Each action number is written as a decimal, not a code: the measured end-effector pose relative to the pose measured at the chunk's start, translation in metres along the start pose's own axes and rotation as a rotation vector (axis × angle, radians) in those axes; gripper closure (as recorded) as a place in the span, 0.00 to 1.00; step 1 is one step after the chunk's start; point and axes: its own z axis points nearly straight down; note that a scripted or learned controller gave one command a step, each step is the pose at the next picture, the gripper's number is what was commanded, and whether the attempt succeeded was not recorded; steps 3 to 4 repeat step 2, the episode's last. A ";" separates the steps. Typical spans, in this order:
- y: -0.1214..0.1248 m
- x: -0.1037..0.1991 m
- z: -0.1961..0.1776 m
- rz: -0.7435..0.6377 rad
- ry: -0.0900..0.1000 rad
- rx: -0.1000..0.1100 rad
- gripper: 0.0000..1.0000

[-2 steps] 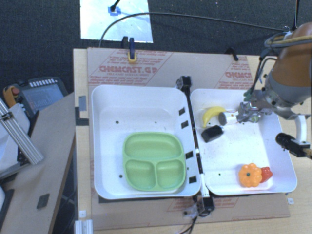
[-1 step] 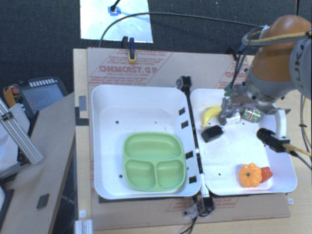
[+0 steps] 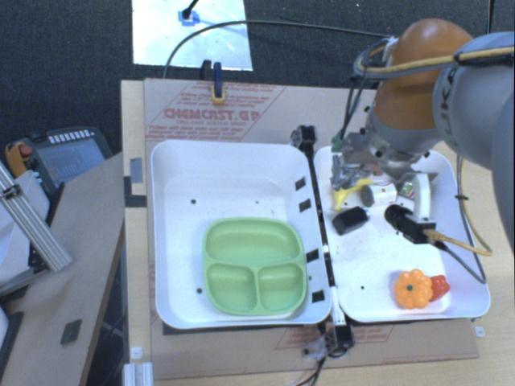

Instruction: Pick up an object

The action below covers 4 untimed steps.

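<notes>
The claw [image 3: 354, 177] is lowered into the right bin [image 3: 463, 296], and whether it is released or clenched cannot be told (its tip is masked by clutter). A yellow piece [image 3: 344, 195] and a black block [image 3: 350, 219] are seen just beside it; an orange pumpkin [image 3: 412, 289] is set well apart near the front. A green divided plate [image 3: 253, 265] is held in the left bin [image 3: 185, 183].

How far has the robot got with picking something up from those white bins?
Done so far: the arm has reached over the right bin, and its gripper sits low among a yellow piece, a black block and a white cylinder. In hand: nothing looks lifted. Left: a clear grasp and a lift. The orange pumpkin and green tray lie untouched.
</notes>
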 end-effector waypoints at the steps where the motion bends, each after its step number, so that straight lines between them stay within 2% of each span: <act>1: 0.012 0.045 -0.001 0.001 0.000 0.000 1.00; 2: 0.019 0.096 -0.006 0.000 0.001 0.000 1.00; 4: 0.019 0.096 -0.006 0.000 0.001 0.000 1.00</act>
